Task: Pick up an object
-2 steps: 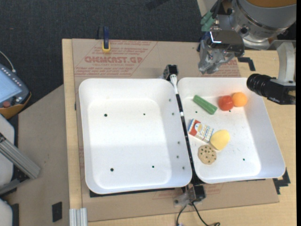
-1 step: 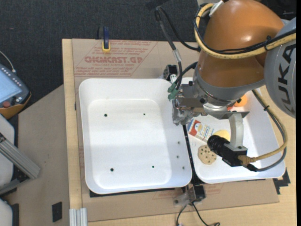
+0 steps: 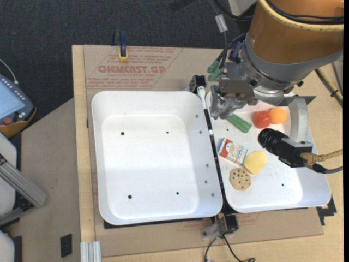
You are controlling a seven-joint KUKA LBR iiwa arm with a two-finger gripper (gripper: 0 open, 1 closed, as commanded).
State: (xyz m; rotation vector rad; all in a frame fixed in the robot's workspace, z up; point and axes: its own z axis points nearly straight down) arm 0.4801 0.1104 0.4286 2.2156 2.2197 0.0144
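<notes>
Beside the green stick (image 3: 238, 122) hung the gripper (image 3: 220, 107), its state beyond my telling; that stick looked light, stiff, best pinched across its narrow middle.

bins 2 (image 3: 147, 100) (image 3: 294, 198) | cookie 1 (image 3: 240, 179) | lemon 1 (image 3: 255, 161) | carton 1 (image 3: 233, 150)

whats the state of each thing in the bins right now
gripper: low over the right bin's far left corner, beside the green stick
green stick: lying flat, slanted
red and orange balls: side by side, touching
small carton: lying flat
cookie: flat on the bin floor
yellow lemon-like piece: resting between carton and cookie
left bin: level on the bench
</notes>
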